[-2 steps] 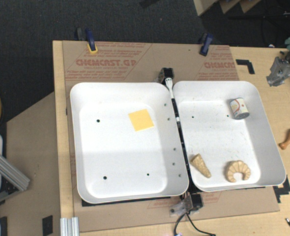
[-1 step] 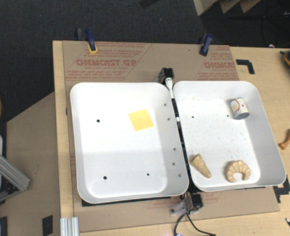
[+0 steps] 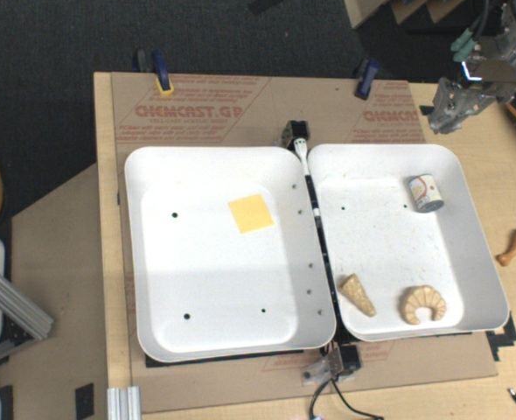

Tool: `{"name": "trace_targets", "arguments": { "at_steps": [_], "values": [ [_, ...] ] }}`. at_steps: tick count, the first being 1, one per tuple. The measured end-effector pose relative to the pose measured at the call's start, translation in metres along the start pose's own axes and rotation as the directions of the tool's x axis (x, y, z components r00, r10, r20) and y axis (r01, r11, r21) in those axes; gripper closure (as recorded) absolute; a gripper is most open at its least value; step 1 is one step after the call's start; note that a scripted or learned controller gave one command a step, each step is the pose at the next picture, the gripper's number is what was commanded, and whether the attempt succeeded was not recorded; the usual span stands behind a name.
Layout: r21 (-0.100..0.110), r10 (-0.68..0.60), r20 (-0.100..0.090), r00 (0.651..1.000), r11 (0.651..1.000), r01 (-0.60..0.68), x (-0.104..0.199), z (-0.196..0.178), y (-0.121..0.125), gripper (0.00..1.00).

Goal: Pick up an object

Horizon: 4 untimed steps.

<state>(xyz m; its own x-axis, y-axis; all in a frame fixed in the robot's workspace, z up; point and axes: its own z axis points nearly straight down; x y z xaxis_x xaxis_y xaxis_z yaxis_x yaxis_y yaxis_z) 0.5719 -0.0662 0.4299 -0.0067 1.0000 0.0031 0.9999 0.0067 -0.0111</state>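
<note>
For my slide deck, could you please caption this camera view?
Gripper poised beyond the right bin holding a small can, cone and croissant; a yellow square lies in the left bin.

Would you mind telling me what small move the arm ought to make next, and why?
Probably bring the end effector inward and down over the small can. The end effector sits outside the right bin's far corner, above the bench, with nothing between it and the can. The can lies on its side, the nearest object, apart from the croissant and the wedge at the bin's near edge.
</note>
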Motion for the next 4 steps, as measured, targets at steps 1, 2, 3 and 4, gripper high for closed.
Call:
{"name": "trace_targets", "arguments": {
  "at_steps": [1, 2, 3, 4],
  "values": [
    [-0.001, -0.006, 0.001, 1.0, 1.0, 0.006, 0.145, 0.099, -0.016, 1.0],
    [-0.026, 0.002, 0.0, 1.0, 1.0, -0.002, 0.181, -0.026, 0.014, 1.0],
    [0.002, 0.001, 0.005, 1.0, 1.0, -0.001, 0.226, 0.087, -0.022, 1.0],
    [-0.007, 0.017, 0.005, 1.0, 1.0, -0.017, 0.115, 0.09, -0.037, 1.0]
  ]
}}
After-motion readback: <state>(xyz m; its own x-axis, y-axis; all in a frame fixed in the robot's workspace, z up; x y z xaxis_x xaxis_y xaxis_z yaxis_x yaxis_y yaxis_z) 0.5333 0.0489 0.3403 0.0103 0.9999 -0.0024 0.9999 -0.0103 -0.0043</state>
